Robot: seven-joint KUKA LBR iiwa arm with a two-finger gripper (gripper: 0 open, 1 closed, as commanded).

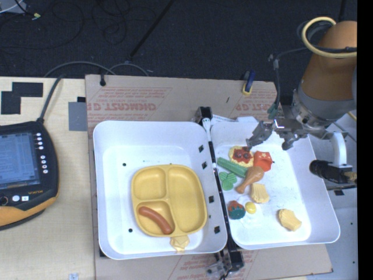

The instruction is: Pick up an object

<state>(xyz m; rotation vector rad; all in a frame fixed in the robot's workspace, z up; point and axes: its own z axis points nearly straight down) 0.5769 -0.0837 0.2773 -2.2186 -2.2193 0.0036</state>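
My gripper [272, 139] hovers over the back of the right bin [315, 214], open, with nothing between its fingers. One dark fingertip [256, 136] hangs just above a yellow-and-red pizza-like toy [239, 154]. Beside that toy lie a red pepper [263, 159], a green bean pod [232, 167] and a tan drumstick [250, 179]. Further forward are a green leafy piece [227, 183], a pale yellow chunk [260, 194], a small red-and-teal toy [235, 210], a yellow ball [250, 208] and a yellow bread piece [289, 219].
The left bin [111, 156] holds a yellow divided plate [189, 185] with a red sausage [155, 217] in its front compartment, and a yellow scrap [179, 242] by the front wall. A teach pendant [23, 168] lies on the bench at the far left.
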